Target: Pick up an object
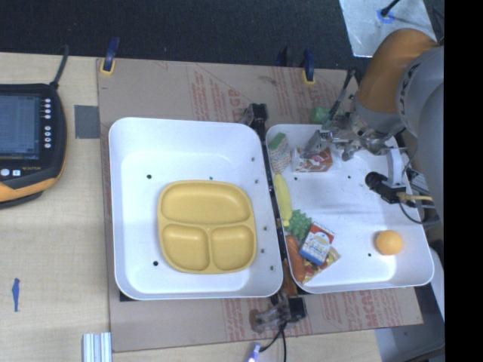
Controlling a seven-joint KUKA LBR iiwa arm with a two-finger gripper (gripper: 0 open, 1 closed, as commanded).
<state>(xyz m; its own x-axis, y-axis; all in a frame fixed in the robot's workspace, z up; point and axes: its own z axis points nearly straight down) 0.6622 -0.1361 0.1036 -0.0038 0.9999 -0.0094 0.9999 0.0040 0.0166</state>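
My gripper (333,140) hangs low over the far edge of the right bin (355,277), just right of a red and white packet (312,161); whether it touches the packet cannot be made out. A pale wrapper (278,151) lies in the bin's far left corner. Along the left wall lie a yellow corn cob (282,196), a green leafy piece (299,222), a colourful snack pouch (318,246) and an orange carrot-like piece (293,259). By itself near the right wall rests an orange ball (389,242).
The left bin (136,164) holds a yellow divided tray (206,226). A control pendant (26,142) lies on the bench at far left. Black cables (385,187) from the arm trail over the right bin's right side. Clamps stand between the bins.
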